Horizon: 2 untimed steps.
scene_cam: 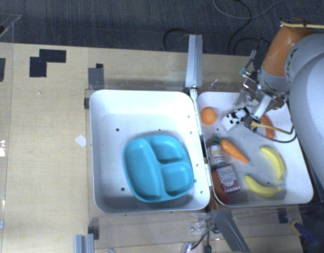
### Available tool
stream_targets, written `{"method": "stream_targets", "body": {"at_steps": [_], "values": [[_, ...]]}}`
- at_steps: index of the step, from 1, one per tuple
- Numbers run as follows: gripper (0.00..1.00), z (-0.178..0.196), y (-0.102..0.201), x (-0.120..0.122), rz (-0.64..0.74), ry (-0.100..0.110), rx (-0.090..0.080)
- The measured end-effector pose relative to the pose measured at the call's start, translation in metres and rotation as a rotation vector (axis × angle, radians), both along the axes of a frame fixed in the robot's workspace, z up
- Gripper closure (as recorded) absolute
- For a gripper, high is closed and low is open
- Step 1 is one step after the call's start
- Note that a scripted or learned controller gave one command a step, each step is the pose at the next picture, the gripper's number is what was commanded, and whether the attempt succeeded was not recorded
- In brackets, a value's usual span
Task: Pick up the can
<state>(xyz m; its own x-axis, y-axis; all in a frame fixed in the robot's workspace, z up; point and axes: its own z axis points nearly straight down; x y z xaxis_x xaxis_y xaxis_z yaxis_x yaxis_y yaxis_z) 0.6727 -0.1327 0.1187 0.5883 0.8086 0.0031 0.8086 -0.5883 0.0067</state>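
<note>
Your jaws hang over the far side of the right bin (296,146), their gap unreadable, while the can (225,179) lies on its side well apart from them, hard against the bin's wall. Reaching it, you risk clipping the carrot (235,150) lying between or jamming on that wall; the open room is beside the banana (262,187).

No text, brand, number or sign can be read. The can (225,179), lying just below the carrot (234,150), carries a printed label with a paler panel on a dark red ground. Whatever is printed on it is too small and blurred to make out.
</note>
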Motion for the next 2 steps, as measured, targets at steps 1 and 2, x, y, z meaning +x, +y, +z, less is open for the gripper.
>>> {"method": "stream_targets", "body": {"at_steps": [1, 2], "values": [[1.00, -0.020, 0.037, -0.052, 0.124, -0.025, -0.008], [1.00, 0.065, 0.052, -0.028, -0.347, 0.005, 0.003]]}}
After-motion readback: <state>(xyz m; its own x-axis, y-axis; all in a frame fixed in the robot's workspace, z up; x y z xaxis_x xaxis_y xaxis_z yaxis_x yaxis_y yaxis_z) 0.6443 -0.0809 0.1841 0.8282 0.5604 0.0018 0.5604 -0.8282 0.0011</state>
